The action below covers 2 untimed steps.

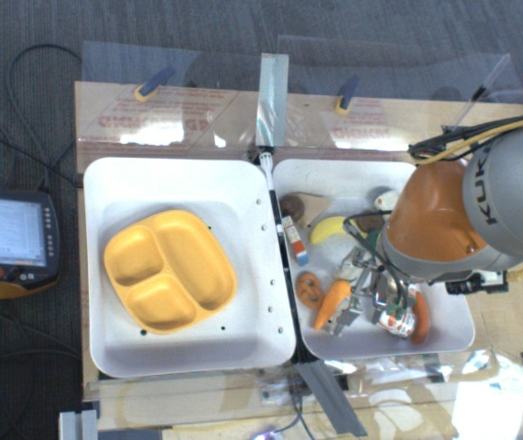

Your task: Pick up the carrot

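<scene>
The carrot (332,302) lies in the right bin (458,333), near its left wall, beside a small pretzel (309,288). The gripper (360,302) sits low, right next to the carrot's thick end. I cannot tell if it is wide or narrow. The carrot is smooth and round, so I think it could roll away or slip out.

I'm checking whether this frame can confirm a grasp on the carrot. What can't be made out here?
- Gripper: finger spacing lost in blur and metal clutter beside the carrot, so contact is unclear.
- Right bin: its back right part is covered by the arm.
- Banana: its right end goes under the arm.
- Small can: label too small to read.
</scene>
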Available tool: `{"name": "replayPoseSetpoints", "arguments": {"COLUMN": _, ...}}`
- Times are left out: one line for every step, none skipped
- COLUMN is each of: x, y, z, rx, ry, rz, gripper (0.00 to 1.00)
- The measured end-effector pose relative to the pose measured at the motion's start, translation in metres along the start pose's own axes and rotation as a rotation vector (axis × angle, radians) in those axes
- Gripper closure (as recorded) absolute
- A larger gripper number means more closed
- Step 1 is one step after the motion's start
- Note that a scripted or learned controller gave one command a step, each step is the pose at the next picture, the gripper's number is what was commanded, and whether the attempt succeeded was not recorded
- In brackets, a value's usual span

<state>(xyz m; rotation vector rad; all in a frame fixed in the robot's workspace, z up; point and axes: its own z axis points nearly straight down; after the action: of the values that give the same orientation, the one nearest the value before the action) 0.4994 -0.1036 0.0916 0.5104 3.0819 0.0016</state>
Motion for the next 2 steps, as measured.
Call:
{"name": "replayPoseSetpoints", "arguments": {"x": 0.010, "y": 0.001, "z": 0.000, "rx": 0.000, "ry": -0.004, "rz": 0.267, "gripper": 0.00}}
{"name": "replayPoseSetpoints", "arguments": {"x": 0.008, "y": 0.002, "z": -0.012, "rx": -0.001, "ry": -0.009, "rz": 0.265, "gripper": 1.00}}
